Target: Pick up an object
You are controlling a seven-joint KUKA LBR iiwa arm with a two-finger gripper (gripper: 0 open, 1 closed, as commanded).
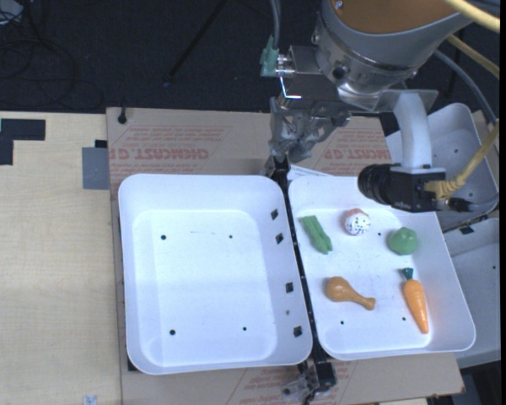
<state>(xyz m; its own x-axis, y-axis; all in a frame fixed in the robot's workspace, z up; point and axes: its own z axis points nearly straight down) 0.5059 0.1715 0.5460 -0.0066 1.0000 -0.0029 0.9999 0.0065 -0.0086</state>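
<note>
Hanging high over the far end of the divider [288, 251] between the two bins, the gripper [293, 142] holds nothing that can be seen; its fingers blur into dark metal against the cardboard, so whether they stand wide or narrow cannot be told. That high station above the divider probably serves as a neutral start, from which either bin is a short drop away.

All the objects lie in the right bin [455, 327], to the right of the divider. The left bin [143, 327], on the divider's other side, shows just its white floor with a few dark dots.

Closest to the divider lies the green pod [316, 233], a likely first target. Its long axis runs slantwise, the far end nearer the divider and the near end angling away from it. Farther from the divider sits a spotted white ball [357, 222], and beyond it a green round thing [402, 240]. Toward the near edge, the drumstick [348, 293] lies with its fat end toward the divider and its thin end pointing away. The carrot [416, 303], farthest from the divider, lies almost parallel to it, green top far, tip near.

Nothing touches its neighbour, which should leave room for the fingers around any one piece.
</note>
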